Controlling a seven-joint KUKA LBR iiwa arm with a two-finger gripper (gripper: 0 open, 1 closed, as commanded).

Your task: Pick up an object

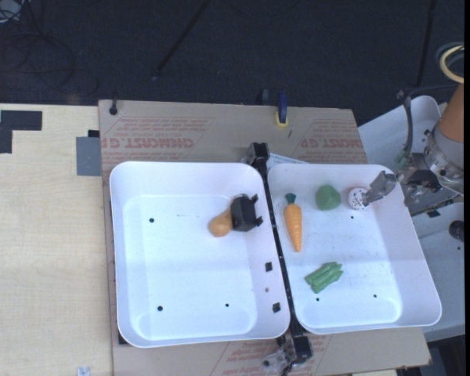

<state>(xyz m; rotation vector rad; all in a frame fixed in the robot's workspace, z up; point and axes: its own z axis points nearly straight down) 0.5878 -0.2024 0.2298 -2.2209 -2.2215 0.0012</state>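
In the right bin (411,288) lie an orange carrot (294,223) with a green top, a round green object (327,197), a small pale round object (357,198) and a green pea pod (323,276). The left bin (141,304) holds a yellow-orange object (219,225) touching a black object (245,212) near its right wall. My gripper (382,185) hovers at the right bin's upper right, its tip just right of the small pale object. Nothing is visibly held.
The bins sit side by side on a cardboard sheet (219,135), joined by black clips (258,151) along the shared wall. The arm's wrist (439,171) hangs over the right bin's far right edge. A wooden bench top (39,249) lies to the left.
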